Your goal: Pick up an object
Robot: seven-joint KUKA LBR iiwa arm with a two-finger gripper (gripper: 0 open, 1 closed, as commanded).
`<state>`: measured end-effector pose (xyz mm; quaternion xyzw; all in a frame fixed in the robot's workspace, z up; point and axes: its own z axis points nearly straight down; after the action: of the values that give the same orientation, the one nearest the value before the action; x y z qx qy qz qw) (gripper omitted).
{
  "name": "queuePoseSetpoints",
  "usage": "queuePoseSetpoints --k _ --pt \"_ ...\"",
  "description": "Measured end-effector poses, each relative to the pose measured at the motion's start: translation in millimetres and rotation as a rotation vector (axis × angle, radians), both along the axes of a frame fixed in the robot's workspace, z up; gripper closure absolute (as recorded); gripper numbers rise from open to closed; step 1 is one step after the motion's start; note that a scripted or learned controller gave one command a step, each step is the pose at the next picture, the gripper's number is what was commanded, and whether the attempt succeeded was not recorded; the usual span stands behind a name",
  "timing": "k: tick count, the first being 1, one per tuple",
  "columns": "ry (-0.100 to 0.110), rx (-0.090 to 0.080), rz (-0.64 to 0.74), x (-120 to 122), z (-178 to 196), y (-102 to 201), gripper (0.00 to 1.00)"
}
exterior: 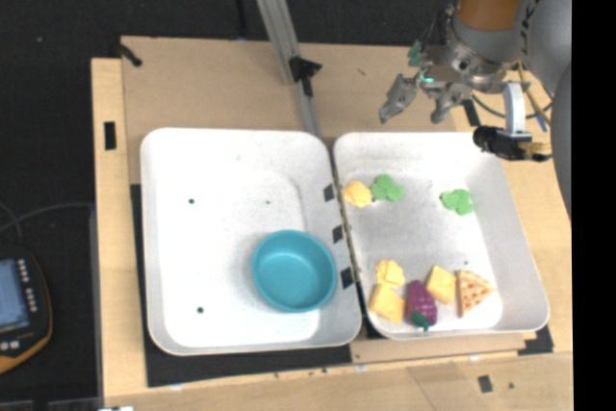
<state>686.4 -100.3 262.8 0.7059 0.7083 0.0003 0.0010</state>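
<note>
My gripper (420, 106) hangs above the far edge of the right bin (510, 207), open, with nothing between its fingers. In that bin lie a yellow piece (357, 194) and a green leafy piece (387, 189) near the far left, and another green piece (457, 201) to the right. Along the near side sit yellow cheese-like blocks (387, 290), a purple grape bunch (421, 302), a yellow cube (441, 283) and a pizza slice (471, 290).
The left bin (192, 188) holds a blue bowl (293, 270). A slanted grey metal pole (274, 14) rises behind the bins. A black handheld controller (19, 298) lies at the far left, off the bench.
</note>
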Motion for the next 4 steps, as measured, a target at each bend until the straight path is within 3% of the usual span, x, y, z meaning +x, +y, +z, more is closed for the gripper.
queuePoseSetpoints --k 1,3,4 --pt "0.000 -0.002 0.000 -0.1 0.1 -0.8 0.00" --pt "0.007 -0.001 -0.004 -5.5 -121.2 -1.4 0.00" --pt "0.004 -0.002 -0.006 -6.0 -164.1 -2.9 0.00"
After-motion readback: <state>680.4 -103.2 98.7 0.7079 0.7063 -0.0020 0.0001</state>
